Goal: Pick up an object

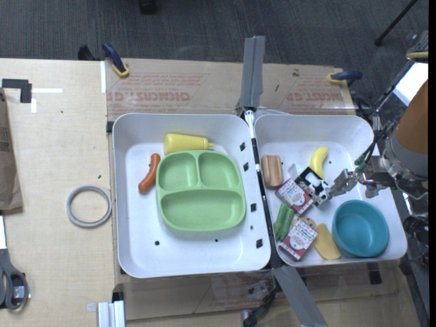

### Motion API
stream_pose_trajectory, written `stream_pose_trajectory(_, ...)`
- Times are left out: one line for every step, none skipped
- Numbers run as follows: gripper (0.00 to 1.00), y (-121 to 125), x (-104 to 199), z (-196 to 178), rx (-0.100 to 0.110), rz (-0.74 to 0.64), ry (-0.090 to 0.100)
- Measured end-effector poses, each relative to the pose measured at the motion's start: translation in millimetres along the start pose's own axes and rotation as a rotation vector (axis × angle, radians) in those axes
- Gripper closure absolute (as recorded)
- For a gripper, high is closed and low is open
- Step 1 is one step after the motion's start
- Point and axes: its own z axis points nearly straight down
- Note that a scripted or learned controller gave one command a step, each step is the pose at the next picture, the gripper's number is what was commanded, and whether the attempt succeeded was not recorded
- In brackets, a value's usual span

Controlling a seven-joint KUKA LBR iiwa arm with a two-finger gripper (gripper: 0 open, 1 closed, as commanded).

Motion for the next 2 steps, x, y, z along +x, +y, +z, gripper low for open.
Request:
stream_pose_trajectory(0.0, -10, -37, 126, -0.003, 0.084, 0.0)
stream_pose_trajectory(0.0, -9, 5, 127, -0.002, 0.045, 0.0)
